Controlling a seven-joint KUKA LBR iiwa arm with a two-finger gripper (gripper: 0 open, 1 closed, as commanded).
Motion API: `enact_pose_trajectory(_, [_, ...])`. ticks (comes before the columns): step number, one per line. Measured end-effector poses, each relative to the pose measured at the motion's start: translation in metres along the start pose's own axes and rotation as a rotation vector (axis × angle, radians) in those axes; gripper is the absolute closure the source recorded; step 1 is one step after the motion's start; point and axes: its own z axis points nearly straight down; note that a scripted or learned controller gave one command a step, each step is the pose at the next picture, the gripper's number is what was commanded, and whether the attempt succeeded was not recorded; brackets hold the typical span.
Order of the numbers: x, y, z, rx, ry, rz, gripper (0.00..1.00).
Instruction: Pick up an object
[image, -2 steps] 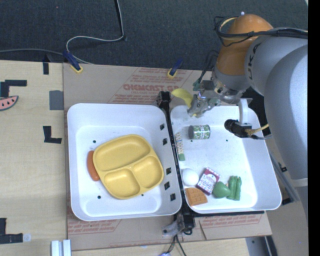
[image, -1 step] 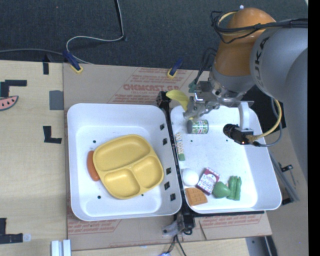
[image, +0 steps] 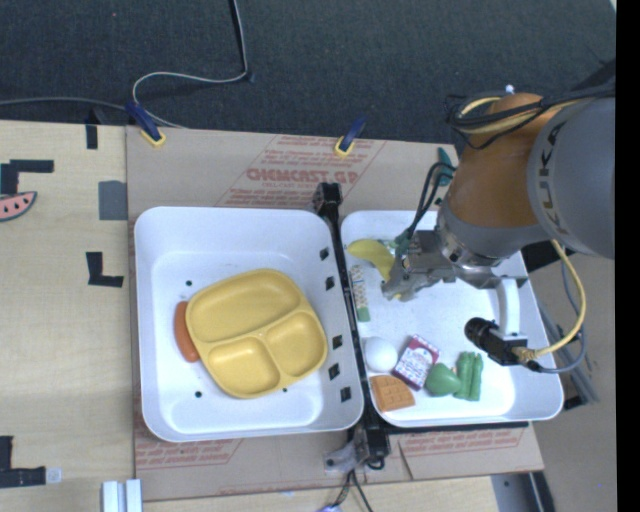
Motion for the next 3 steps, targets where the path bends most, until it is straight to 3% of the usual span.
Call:
enact_pose_trajectory(1, [0.000,0.000,0.000,-0.001,0.000,0.000,0.00])
enact_pose_trajectory(2, [-0.041,-0.036,0.041,0.000,0.000,0.001,0.00])
enact_pose_trajectory(3, [-0.071,-0.042,0.121,-0.002,0.001,0.000,0.00])
